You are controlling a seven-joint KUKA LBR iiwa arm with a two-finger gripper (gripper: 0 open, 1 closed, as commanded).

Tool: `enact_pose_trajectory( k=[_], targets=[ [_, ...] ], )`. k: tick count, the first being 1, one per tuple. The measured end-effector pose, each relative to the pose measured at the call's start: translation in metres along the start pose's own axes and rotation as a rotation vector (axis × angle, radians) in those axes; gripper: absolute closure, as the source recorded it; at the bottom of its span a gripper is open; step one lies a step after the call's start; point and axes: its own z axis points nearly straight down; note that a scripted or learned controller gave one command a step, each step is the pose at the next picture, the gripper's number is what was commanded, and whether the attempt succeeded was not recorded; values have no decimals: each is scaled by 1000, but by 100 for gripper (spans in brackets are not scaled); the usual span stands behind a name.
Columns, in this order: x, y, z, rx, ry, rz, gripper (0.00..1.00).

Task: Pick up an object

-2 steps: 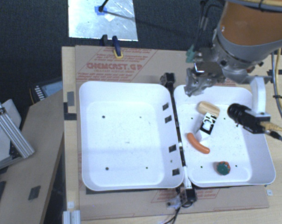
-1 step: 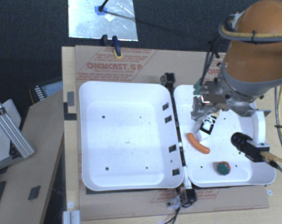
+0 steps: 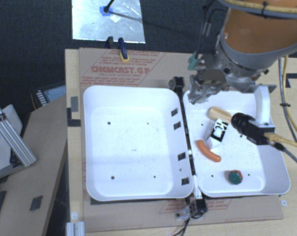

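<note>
The right bin [image 3: 273, 166] holds an orange sausage-shaped piece [image 3: 208, 151] near its middle left. A small teal ball with a red spot [image 3: 235, 177] lies toward its front. A tan wooden cylinder [image 3: 219, 114] rests farther back, and a white item with black markings [image 3: 218, 130] lies just below it. My gripper [image 3: 199, 93] hangs over the right bin's back left corner, above and to the left of the wooden cylinder. I see nothing held in it.
The left bin [image 3: 133, 141] sits beside the right one, and a black hinge strip [image 3: 185, 132] runs between them. Both rest on a cardboard sheet [image 3: 123, 65]. A shiny metal plate [image 3: 108, 13] lies behind the bench, with a blue and yellow clamp [image 3: 122, 50] at the cardboard's back edge.
</note>
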Motion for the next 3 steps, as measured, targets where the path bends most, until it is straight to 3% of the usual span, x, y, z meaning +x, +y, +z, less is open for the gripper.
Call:
enact_pose_trajectory(
  k=[1,2,3],
  targets=[
    [-44,-20,74,14,-4,11,100],
    [1,-11,21,2,0,0,100],
    [32,-5,19,6,-1,1,100]
  ],
)
